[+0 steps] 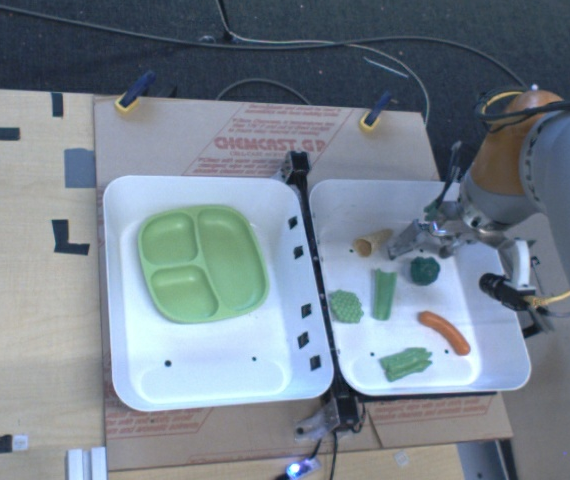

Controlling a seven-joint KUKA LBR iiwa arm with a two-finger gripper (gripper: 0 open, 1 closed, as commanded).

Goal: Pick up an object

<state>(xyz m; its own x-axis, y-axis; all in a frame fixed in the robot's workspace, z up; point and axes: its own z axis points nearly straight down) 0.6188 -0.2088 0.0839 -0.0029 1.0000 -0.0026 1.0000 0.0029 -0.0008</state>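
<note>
Tool (412,240): metal two-finger end of the grey arm (555,168), reaching in from the right over the right bin (495,373). It sits low in the bin's upper middle. Whether its fingers are wide or narrow cannot be told from this slant, and nothing is seen between them.

Nearest items: a small tan piece (364,247) lies just left of the tool tip, close but seemingly apart. A dark green round piece (424,270) lies just below the tool, near or under its body; contact cannot be told.

Further items, same bin: an upright green strip (383,294) below the tool; a green ridged piece (345,306) to the strip's left, near the dividing wall; an orange sausage-shaped piece (444,331) toward the lower right; a green leafy piece (405,362) near the front wall. All lie flat on the bin floor, apart from one another.

Left bin (125,368): holds a light green divided tray (203,263), well apart from the tool.

Surround: both bins rest on a cardboard sheet (265,138) on the desk (25,298); two yellow clamps (135,90) pin the sheet's far edge.

Task status: by judgement, early. No item is lifted; every piece rests in its bin. The tool appears placed for an attempt on the tan or the dark green round piece. Closing on one, securing it and raising it clear all remain.
</note>
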